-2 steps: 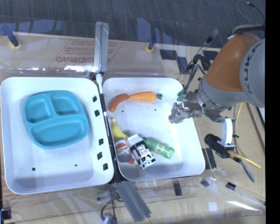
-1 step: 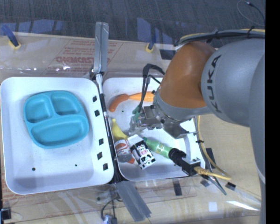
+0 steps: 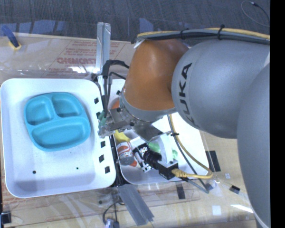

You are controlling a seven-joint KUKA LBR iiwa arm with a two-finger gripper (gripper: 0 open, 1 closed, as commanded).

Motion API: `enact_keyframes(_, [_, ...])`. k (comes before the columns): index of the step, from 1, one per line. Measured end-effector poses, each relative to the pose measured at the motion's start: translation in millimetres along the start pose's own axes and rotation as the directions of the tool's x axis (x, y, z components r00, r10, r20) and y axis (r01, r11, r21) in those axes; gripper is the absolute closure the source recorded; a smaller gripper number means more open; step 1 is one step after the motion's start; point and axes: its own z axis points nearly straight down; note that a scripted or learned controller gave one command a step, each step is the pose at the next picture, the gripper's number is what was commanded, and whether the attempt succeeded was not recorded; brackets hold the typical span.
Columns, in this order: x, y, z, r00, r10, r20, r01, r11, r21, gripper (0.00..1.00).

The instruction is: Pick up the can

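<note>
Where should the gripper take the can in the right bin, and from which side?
Probably across the round body of the small red-and-white metal can, coming straight down from above. It seems to lie on its side by the right white bin's left wall, with a yellow item at one end, so side approaches look blocked. The grey arm hides much of the bin; treat this as tentative.

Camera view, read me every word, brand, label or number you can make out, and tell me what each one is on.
"UKA": black letters on the grey arm, the visible part of the brand name, the rest hidden by the orange band.
Red print on the clear sheet behind the bins: too blurred to read.
Label on the can: too small to read.
</note>
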Motion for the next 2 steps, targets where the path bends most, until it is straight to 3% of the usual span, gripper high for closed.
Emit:
enact_keyframes(1, [27,6,21,0.926,-0.378,-0.001,0.378,0.926,0.003,1.00])
enact_keyframes(2, [77,26,14,0.839,-0.544,0.001,0.544,0.839,-0.001,1.00])
